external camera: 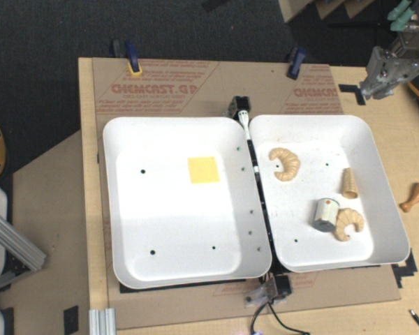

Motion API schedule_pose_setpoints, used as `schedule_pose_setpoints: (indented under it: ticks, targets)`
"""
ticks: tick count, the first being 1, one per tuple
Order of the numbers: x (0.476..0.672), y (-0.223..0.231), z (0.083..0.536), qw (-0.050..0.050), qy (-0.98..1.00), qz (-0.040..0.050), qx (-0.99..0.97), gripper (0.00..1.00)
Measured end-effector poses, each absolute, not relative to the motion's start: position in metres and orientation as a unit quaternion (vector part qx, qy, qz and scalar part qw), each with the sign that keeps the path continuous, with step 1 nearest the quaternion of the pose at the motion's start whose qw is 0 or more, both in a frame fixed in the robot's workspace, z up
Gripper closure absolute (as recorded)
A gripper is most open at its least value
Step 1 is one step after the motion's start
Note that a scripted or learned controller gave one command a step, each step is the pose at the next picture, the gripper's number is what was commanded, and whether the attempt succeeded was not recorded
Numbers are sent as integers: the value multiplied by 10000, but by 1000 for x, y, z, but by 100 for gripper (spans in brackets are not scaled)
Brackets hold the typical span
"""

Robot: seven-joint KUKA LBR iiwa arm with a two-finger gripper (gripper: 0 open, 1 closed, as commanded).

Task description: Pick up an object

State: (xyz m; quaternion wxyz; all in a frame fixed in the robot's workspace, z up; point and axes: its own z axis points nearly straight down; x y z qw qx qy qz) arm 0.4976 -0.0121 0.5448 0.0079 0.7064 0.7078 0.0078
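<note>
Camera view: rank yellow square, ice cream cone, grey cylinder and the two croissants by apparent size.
1. yellow square
2-3. upper croissant and lower croissant: look alike, no ranking
4. grey cylinder, close behind the croissants
5. ice cream cone, slimmest

Bench: pale wood bench top (49, 208), visible left of, below and right of the brown board.
Brown board: flat sheet (216, 82) printed with red lettering, lying directly on the bench top, its far edge held by two clamps.
Left clamp: blue and yellow (131, 58), on the board's far edge, toward the left corner.
Right clamp: blue (296, 63), on the board's far edge, right of centre.
Left bin: shallow white bin (126, 257), resting on the board's left half.
Right bin: shallow white bin (377, 250), resting on the board's right half, touching the left bin along their shared edge.
</note>
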Motion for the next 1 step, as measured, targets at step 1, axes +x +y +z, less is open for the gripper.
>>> schedule_pose_setpoints:
  ticks: [1]
  targets:
    - [497,31,327,-62,7078,-67,7064,100]
